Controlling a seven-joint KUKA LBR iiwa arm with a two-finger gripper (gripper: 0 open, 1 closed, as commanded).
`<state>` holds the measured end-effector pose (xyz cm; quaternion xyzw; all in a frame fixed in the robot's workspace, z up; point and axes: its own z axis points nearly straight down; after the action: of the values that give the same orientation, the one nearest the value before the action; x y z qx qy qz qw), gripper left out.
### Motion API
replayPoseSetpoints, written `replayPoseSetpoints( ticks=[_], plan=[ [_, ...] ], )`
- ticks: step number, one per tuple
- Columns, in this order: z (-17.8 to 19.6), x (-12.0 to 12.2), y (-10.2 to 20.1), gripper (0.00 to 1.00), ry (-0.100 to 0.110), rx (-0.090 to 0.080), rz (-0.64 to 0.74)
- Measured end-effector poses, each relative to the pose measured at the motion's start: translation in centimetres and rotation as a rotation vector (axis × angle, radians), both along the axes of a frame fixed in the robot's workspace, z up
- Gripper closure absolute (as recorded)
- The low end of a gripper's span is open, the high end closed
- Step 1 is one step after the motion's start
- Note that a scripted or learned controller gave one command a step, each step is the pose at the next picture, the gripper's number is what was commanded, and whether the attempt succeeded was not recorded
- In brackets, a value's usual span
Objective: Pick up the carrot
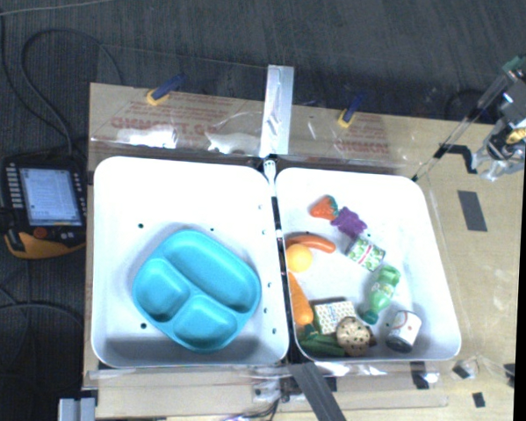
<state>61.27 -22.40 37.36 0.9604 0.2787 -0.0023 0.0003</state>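
**Carrot waiting, reach not yet begun**

The long orange tapered plastic carrot lies in the right-hand shallow white bin, hard against the divider where the two bins meet. Taking the carrot as the landmark: a round yellow toy fruit sits just beyond its upper end, a small patterned white block lies just to its right, and dark green toy vegetables crowd its lower tip. Farther right of it stand a green plastic bottle and a brown speckled cookie. To its left, across the divider, the turquoise three-section plastic plate rests in the other bin.

The gripper hangs well up and to the right of the carrot, outside the bin; I cannot tell its state.

By my reading the task stands at the approach stage. The next move calls for travel over the carrot, alignment across its narrow width, and a descent that clears the divider wall and the close neighbours.
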Motion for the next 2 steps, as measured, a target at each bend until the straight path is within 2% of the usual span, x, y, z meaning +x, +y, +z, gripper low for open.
replayPoseSetpoints(
  ticks=[1,2],
  plan=[
    [-0.8,-0.1,0.1,1.00,0.000,0.000,-0.320],
    [-3.1,4.5,0.1,1.00,-0.001,-0.002,-0.352]
  ],
)
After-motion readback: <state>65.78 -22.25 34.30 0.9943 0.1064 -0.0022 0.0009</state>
